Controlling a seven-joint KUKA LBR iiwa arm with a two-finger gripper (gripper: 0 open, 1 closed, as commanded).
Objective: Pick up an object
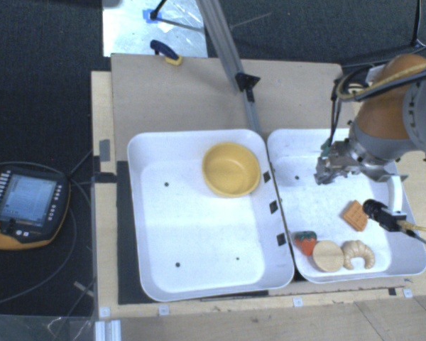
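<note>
1. Counting two white bins on the table [163, 98], we are seeing the left bin [199, 275] and the right bin [298, 144].
2. We are counting one yellow bowl [231, 169] in the left bin.
3. We are counting four objects in the right bin's near end: one waffle cracker [354, 216], one croissant [358, 254], one round cookie [327, 256], one red-and-green piece [306, 241].
4. We are seeing the tool [329, 170] hovering over the right bin; we cannot tell how wide it is set.
</note>
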